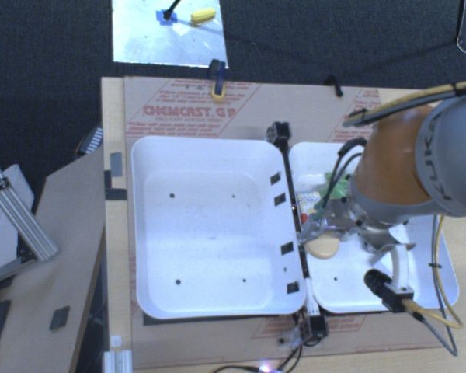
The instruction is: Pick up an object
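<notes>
From my remote station I see the gripper lowered into the right bin, hidden under the arm's orange band and grey wrist; I cannot tell its state. Just beside it, on the bin floor near the divider, lies a flat tan object, round and pale like a biscuit, apparently free of any grasp. A green item and a small white packet with red print sit close behind, partly covered by the wrist, against the bin's left wall. A black fitting with cables hangs off the wrist over the bin's near edge, a yellow cable looping to the right.

The left bin adjoins, its floor white with a few dark dots, black clips running down the shared rim. Both bins rest on a cardboard sheet printed in red lettering that covers the tabletop. Beyond the far edge, a square metal plate on dark carpet carries a yellow piece and a blue one.
</notes>
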Robot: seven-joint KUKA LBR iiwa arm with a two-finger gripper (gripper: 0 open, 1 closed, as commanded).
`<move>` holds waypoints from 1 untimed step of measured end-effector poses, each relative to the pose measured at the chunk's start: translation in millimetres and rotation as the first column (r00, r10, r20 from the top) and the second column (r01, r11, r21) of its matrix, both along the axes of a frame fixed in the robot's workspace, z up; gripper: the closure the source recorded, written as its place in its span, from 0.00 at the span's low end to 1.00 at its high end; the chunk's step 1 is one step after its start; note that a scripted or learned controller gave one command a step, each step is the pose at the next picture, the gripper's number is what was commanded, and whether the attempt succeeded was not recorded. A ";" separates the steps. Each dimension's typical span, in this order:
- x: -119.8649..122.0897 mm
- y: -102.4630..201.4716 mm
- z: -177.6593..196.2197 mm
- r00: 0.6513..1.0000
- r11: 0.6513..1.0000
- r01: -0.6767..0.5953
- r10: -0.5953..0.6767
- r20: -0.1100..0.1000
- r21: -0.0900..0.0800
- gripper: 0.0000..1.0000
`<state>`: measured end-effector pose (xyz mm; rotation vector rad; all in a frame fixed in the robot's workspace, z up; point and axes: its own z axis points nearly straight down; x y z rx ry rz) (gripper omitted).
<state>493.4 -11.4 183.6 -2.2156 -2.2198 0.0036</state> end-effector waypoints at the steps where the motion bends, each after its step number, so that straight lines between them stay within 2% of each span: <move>1: -1.6 96.9 37.0 1.000 1.000 -0.012 0.012 0.009 0.002 1.00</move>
